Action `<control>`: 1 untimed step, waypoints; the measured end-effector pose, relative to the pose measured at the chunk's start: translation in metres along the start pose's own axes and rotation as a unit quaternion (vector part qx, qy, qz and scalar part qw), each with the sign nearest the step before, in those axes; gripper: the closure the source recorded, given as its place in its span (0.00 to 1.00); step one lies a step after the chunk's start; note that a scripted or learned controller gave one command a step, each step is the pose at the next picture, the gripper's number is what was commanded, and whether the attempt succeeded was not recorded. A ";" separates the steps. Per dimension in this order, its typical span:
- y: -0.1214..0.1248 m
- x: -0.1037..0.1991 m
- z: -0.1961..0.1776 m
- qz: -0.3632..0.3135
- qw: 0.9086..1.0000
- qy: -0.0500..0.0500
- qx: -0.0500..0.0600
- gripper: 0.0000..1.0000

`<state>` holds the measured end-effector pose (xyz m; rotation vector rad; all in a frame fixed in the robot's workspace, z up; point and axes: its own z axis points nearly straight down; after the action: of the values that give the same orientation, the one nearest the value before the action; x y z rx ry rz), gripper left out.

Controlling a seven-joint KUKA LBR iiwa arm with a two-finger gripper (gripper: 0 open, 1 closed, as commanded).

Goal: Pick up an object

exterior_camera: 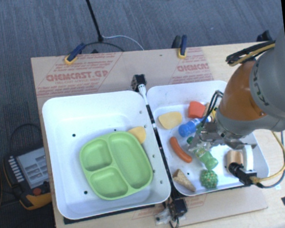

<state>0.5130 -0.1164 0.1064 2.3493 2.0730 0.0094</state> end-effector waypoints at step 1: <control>-0.021 0.056 -0.122 -0.146 0.989 0.001 0.005 1.00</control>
<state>0.4982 -0.0583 0.2282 2.0259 2.4007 -0.0003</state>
